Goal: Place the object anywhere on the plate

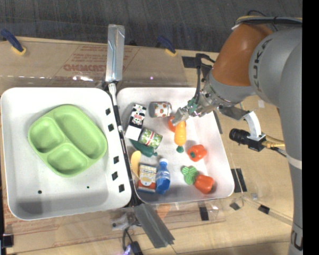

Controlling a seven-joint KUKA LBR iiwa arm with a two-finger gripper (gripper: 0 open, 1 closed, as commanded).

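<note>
The green divided plate [68, 138] lies in the left bin [21, 195]. My gripper [187, 112] hangs over the upper middle of the right bin [223, 163]. Directly under its tip are a yellow-orange toy vegetable [179, 134] and a small red-orange piece [172, 123]. The tip overlaps the top of these toys, and whether it is touching or gripping either one is not visible. The grey arm with its orange band [242, 54] comes in from the upper right.
The right bin also holds a cow-print carton [137, 115], a spotted can [160, 109], a green can [150, 137], a banana [135, 163], a juice box [147, 177], a blue bottle [163, 177], an orange pepper [197, 152] and a red vegetable with green leaves [200, 181]. A divider wall [117, 137] separates the bins.
</note>
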